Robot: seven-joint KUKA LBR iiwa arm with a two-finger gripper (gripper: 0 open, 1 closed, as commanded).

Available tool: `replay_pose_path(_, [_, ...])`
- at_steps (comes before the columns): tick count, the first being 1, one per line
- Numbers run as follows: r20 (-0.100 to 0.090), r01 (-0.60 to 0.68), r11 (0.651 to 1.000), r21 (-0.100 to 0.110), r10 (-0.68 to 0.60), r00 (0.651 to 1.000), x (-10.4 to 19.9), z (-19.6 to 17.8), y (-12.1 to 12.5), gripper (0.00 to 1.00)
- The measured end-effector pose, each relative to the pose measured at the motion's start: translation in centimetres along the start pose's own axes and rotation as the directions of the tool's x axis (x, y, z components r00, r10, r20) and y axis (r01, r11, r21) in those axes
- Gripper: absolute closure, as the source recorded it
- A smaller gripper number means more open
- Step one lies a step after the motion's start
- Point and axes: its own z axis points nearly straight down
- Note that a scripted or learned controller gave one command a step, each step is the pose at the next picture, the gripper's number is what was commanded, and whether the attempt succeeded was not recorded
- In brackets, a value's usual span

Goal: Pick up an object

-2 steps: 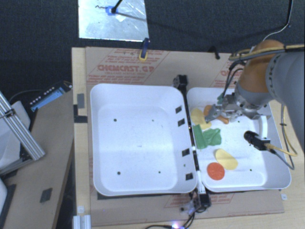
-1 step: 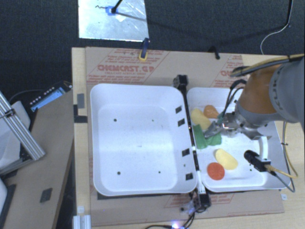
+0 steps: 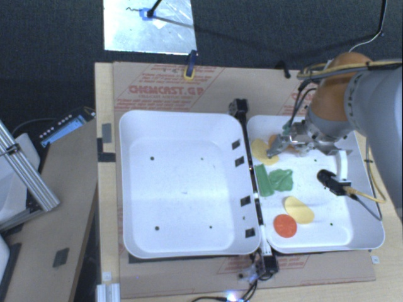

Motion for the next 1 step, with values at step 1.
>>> replay_pose_path(1, [0.002, -0.005, 0.999, 0.032, 0.005, 1.0, 2.78, 0.14, 3.02, 0.0])
